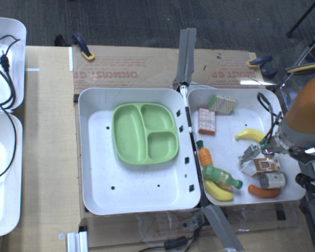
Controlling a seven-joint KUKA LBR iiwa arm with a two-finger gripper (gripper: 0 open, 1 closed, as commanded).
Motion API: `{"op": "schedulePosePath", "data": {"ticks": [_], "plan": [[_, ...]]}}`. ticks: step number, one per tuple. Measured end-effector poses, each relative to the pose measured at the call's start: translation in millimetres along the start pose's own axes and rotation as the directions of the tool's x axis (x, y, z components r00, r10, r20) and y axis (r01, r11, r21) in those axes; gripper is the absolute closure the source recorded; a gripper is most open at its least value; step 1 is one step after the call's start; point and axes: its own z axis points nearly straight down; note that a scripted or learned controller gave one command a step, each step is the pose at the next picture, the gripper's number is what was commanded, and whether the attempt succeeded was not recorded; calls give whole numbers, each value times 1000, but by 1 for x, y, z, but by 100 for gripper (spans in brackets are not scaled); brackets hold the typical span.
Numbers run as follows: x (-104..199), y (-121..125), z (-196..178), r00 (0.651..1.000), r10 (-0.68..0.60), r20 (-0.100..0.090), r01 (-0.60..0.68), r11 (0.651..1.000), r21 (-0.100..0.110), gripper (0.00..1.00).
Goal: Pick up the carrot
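The carrot (205, 156) is small and orange with a green top. It lies near the left wall of the right bin (236, 94), just above a green bottle (223, 176). My gripper (250, 155) hangs over the middle of the right bin, about a hand's width to the right of the carrot and apart from it. It is open with nothing between its fingers. The grey arm with its orange band (308, 109) comes in from the right edge.
The right bin also holds a yellow banana (250, 135), a pink box (206, 121), a speckled green block (222, 104), a second yellow fruit (219, 191), an orange-and-white carton (266, 165), a can (272, 181) and a red sausage (263, 192). A green divided plate (145, 133) sits in the left bin (94, 182).
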Motion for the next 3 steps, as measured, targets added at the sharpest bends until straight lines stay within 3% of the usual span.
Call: {"op": "schedulePosePath", "data": {"ticks": [1, 2, 3], "plan": [[44, -21, 0, 1000, 15, 0, -15, 1000, -1, 0], [145, -13, -100, 999, -54, 1, 54, 999, 0, 0], [89, -23, -101, 987, -161, 2, 161, 987, 0, 0]]}}
